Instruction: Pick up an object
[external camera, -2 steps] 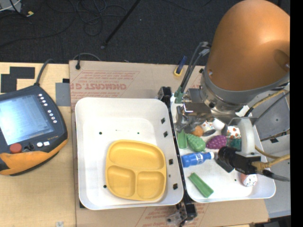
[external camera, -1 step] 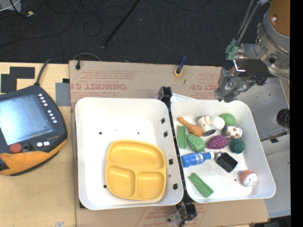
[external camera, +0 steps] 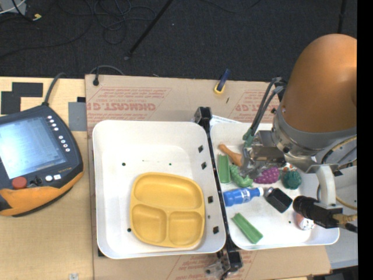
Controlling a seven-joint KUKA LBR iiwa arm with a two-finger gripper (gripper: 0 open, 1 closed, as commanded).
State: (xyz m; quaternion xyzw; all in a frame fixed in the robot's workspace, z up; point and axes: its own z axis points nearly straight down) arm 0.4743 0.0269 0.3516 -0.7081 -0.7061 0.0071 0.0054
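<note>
Grapes [external camera: 269, 175] in right bin [external camera: 326, 235], just right of gripper [external camera: 249, 169]; gripper low over green toy [external camera: 240, 176], grip state unclear; blue bottle [external camera: 240, 196] below

Both bins [external camera: 111, 156] white. Divided tray [external camera: 167, 209] yellow. Bottle [external camera: 240, 196] blue with white cap. Block [external camera: 247, 227] green. Grape cluster [external camera: 268, 175] purple. Arm band [external camera: 323, 86] orange. Pendant [external camera: 35, 156] grey, orange-trimmed.

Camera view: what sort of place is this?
Probably a robotics lab bench: a handheld grey-and-orange robot control pendant, two shallow white plastic bins on cardboard, and black cables across dark carpet.
</note>
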